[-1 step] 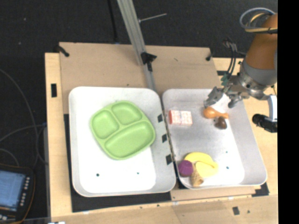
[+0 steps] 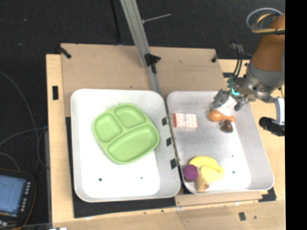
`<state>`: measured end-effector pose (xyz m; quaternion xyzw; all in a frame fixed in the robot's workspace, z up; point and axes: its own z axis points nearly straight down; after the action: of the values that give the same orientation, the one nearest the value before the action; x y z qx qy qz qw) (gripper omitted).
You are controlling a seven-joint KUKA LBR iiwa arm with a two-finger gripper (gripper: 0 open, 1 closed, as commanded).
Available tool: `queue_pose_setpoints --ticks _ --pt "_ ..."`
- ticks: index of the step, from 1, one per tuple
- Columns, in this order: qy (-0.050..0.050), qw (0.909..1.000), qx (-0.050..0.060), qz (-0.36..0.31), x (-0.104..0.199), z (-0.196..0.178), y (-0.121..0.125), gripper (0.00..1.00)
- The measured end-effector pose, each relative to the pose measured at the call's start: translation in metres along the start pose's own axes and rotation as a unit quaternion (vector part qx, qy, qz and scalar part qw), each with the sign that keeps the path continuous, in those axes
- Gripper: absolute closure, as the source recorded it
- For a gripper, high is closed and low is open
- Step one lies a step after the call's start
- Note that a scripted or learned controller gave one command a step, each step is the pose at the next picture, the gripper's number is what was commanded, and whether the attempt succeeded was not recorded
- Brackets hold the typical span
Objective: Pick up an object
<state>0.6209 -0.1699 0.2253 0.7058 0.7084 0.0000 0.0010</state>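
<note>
At the far left edge, beyond the bench, a dark device with a blue screen (image 2: 13, 195) sits on the black floor. The wooden bench (image 2: 105, 66) carries the two bins side by side. The left bin (image 2: 86, 176) holds a single item — a light green divided plate (image 2: 126, 133) with three compartments, turned at an angle and lying in the bin's upper middle. A grey metal post (image 2: 136, 30) slants down from the top of the view toward the seam between the bins. In the right bin (image 2: 249, 166), a small pink and white box (image 2: 185, 121) lies near the upper left corner, close to the divider. Toward the front edge a cluster sits together: a purple round piece (image 2: 190, 172) touching a yellow object (image 2: 207, 167), with a tan piece (image 2: 202, 183) just below them. Further right, near the bin's back edge, an orange object (image 2: 218, 114) lies with a small dark brown object (image 2: 227, 126) just beside it. The gripper (image 2: 231, 98) is directly above and just right of the orange object, low over the bin; whether its fingers are spread or closed cannot be told from this angle, and nothing is visibly held between them. The arm's orange band (image 2: 268, 49) rises at the right.
</note>
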Motion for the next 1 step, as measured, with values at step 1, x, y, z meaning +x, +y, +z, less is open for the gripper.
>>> queue_pose_setpoints --ticks 1 --pt "0.0 1.0 0.002 0.001 -0.004 0.0436 0.0044 0.0"
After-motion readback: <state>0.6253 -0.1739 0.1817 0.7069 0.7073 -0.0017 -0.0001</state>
